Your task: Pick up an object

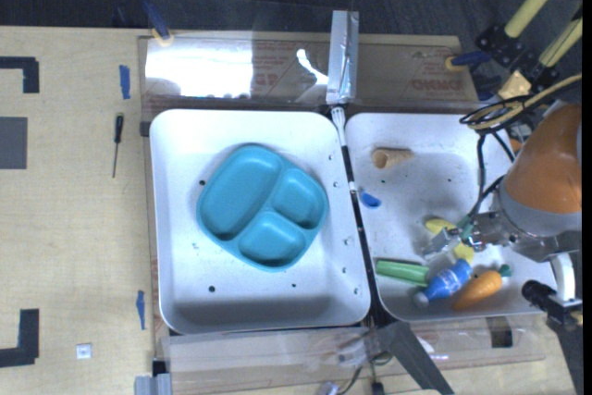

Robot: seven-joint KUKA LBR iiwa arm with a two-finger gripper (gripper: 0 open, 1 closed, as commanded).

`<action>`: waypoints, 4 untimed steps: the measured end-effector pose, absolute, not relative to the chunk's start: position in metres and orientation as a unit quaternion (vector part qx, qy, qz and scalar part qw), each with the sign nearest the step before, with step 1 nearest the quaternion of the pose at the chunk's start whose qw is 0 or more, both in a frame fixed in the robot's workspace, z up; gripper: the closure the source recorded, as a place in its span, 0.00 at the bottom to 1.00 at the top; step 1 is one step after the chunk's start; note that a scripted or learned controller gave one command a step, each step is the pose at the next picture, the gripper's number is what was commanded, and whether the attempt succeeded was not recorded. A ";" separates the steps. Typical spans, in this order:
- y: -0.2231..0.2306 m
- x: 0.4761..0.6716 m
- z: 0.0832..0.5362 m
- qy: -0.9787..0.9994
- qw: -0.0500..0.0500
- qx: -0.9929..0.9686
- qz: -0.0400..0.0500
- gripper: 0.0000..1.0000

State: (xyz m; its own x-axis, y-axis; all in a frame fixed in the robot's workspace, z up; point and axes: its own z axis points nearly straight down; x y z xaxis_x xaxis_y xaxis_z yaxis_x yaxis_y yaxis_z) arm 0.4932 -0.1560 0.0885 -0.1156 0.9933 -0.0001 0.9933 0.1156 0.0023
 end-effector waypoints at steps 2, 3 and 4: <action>-0.172 0.529 0.086 0.693 0.001 0.721 0.001 1.00; -0.173 0.529 0.087 0.693 0.002 0.721 0.002 0.00; -0.174 0.531 0.097 0.693 0.004 0.721 0.002 1.00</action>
